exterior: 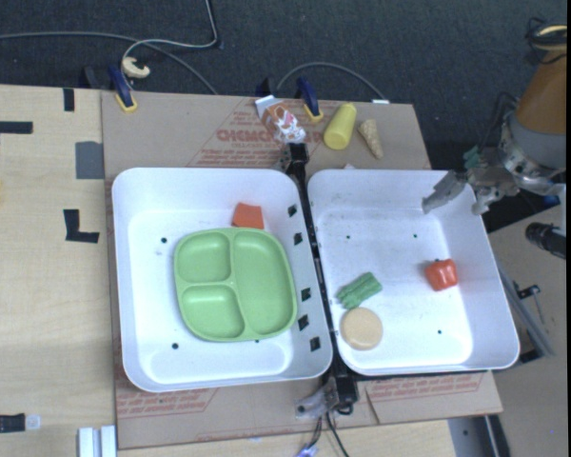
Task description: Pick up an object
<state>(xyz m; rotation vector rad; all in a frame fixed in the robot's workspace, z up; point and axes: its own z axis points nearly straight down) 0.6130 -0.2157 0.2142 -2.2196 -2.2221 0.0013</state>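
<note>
Gripper (454,194): over right bin's (400,360) far-right corner; jaw state unclear, nothing visibly held.
Red object (442,274): nearest target, nearward of gripper.

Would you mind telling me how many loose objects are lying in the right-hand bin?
3: a green object near the bin's left wall, a round tan object just below it, and a red object toward the right side. Nothing looks hidden.

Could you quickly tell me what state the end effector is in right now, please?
End effector: above the right bin's upper right corner, holding nothing; open or shut cannot be told.
</note>
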